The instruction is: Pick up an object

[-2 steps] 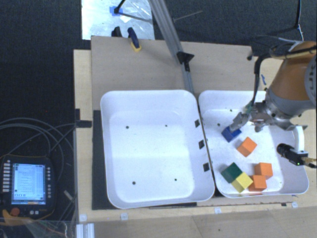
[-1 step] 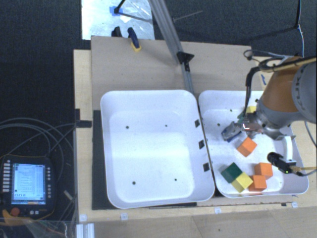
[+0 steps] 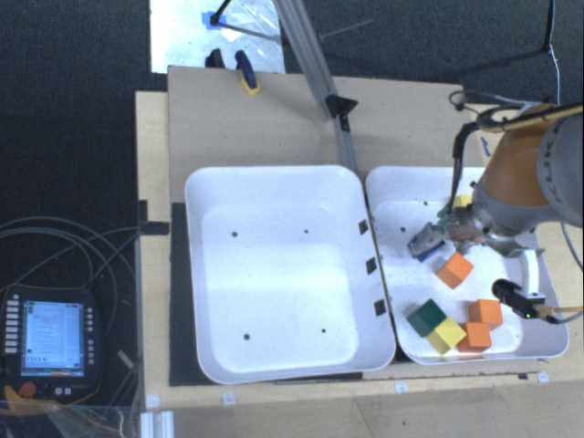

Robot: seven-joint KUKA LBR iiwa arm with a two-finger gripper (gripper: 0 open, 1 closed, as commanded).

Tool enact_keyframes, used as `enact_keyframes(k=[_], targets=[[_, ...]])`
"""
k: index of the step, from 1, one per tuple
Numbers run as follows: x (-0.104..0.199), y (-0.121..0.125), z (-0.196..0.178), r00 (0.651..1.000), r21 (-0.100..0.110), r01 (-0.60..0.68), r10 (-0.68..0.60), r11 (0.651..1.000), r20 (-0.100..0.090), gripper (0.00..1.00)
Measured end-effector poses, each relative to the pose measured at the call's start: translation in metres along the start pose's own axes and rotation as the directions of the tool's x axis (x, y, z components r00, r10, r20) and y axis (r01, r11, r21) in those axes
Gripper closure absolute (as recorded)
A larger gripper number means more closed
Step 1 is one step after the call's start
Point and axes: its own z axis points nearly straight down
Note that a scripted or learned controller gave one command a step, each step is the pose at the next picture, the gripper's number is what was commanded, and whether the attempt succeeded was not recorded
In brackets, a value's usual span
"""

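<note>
My gripper (image 3: pixel 429 242) hung low in the right bin (image 3: pixel 388 185), its state unreadable, so I judged it best to centre over the orange block (image 3: pixel 454 270) just beside it before descending.

Orange, green, yellow blocks (image 3: pixel 456 310); white bins (image 3: pixel 274 185)

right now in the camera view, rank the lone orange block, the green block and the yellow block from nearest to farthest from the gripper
1. Lone orange block, just below the gripper in the right bin.
2. Green block, lower, near the bin's front.
3. Yellow block, touching the green one, slightly farther down.
</note>
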Motion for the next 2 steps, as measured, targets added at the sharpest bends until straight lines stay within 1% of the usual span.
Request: enact_keyframes(k=[1, 2], targets=[[0.000, 0.001, -0.011, 1.000, -0.003, 0.002, -0.002, 1.000, 0.000, 1.00], [0.009, 0.002, -0.062, 1.000, -0.006, 0.003, -0.003, 1.000, 0.001, 1.00]])
